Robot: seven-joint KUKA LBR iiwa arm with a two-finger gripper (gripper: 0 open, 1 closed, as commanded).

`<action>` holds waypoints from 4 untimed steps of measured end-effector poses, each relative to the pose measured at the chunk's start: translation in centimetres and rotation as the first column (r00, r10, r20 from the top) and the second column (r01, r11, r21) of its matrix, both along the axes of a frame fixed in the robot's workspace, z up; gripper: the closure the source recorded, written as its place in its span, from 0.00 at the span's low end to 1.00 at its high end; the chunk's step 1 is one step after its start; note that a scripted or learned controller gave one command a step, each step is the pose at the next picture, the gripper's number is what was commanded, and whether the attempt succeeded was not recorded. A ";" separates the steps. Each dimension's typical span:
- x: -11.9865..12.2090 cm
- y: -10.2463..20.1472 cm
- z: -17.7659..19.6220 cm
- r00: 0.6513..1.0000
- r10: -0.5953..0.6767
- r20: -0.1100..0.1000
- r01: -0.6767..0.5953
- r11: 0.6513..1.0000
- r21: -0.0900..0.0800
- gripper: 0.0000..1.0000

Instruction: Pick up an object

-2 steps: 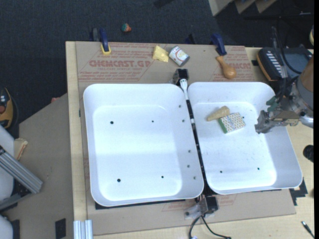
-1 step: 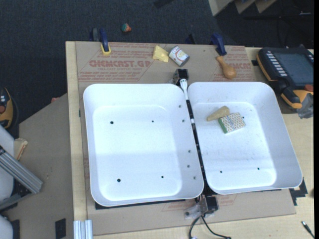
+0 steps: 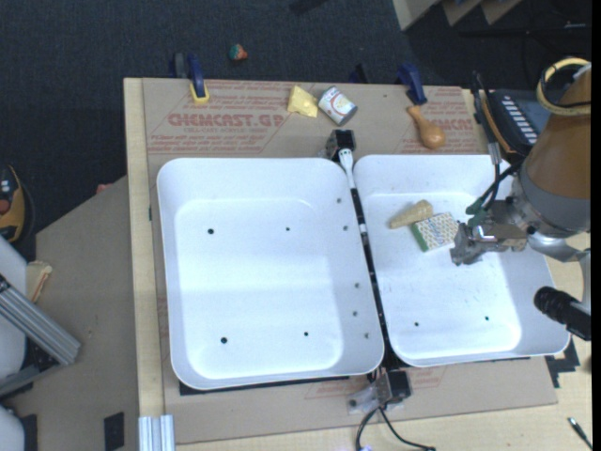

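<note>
The arm (image 3: 563,158) reaches in from the right over the right bin (image 3: 451,336), and its jaws hang low above that bin's floor, near the right wall. From this slanted view above I cannot tell whether they are spread or pressed together; the grey metal at the tip blurs into one dark shape, and nothing shows between them.

Just left of the jaws, close enough to seem nearly touching, lies a small green-speckled pad (image 3: 434,232), flat on the bin floor and turned a little askew. Touching the pad's upper left corner is a tan wedge (image 3: 411,215), its thin end pointing further left.

Well left of the jaws, past the black seam where the two rims meet, sits the left bin (image 3: 254,271).

Beyond the bins, up and left from the jaws, the worktop (image 3: 235,116) carries a yellow block (image 3: 302,102) and a small white box (image 3: 337,106) side by side. A brown pear-shaped piece (image 3: 427,129) lies above the jaws, just outside the right bin's far rim.
</note>
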State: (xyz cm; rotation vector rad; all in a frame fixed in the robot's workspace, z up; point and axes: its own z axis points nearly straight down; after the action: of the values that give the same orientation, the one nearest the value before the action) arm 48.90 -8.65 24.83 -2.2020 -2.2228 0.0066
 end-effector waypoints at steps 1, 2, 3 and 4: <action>-1.0 -7.9 11.6 1.000 -0.016 0.027 0.017 1.000 -0.014 1.00; -0.8 2.1 20.1 1.000 0.003 0.026 -0.002 1.000 -0.005 1.00; -1.1 -10.4 19.9 1.000 -0.022 0.017 0.022 1.000 -0.013 1.00; -0.9 1.8 11.7 1.000 0.003 0.003 -0.003 1.000 -0.001 1.00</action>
State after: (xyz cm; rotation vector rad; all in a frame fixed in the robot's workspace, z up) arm 48.04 -6.85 36.49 -2.2009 -2.2277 0.0050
